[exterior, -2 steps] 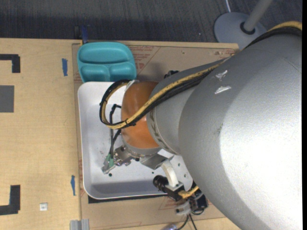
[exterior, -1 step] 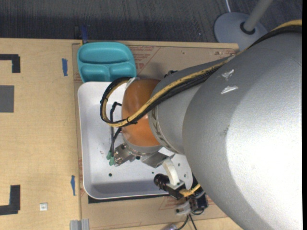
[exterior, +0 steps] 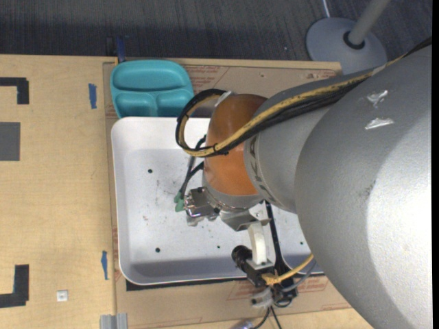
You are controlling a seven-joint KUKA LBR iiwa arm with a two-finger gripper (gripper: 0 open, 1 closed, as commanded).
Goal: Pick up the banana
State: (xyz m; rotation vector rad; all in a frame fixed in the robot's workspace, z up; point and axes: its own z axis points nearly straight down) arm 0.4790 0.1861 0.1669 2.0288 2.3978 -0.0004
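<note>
Ops: status on the banana pick?

Vision: arm point(exterior: 357, 184) is reached in from the right and hangs over the white bin point(exterior: 137, 184). Its orange band point(exterior: 230, 163) sits above the bin's middle, wrist pointing straight down. That posture reads as a top-down approach or grasp try inside this bin.

Ops: banana location?

Vision: can't tell. The bare part of the bin floor on the left carries only dark specks. If the banana is in this bin, it lies under the wrist or further right, where the arm's bulk blocks the camera. The yellow on the cable point(exterior: 295, 98) is sleeve, not fruit.

Ops: gripper open or closed?

Vision: can't tell either. A small metal piece with a green tab pokes out below the band; I take it for the side of the gripper point(exterior: 197, 206). The business end is hidden beneath the wrist, so no claim of a hold.

Ops: anything else nearby?

Vision: teal tray point(exterior: 151, 88) is on the bench point(exterior: 55, 184), touching the bin's far edge, well apart from the wrist. Probably parked there to stay out of the work area.

Ops: progress call?

Vision: judgement only: mid-attempt, outcome unknown. The cable loop hangs slack near the wrist, which is a snag risk on the lift.
</note>
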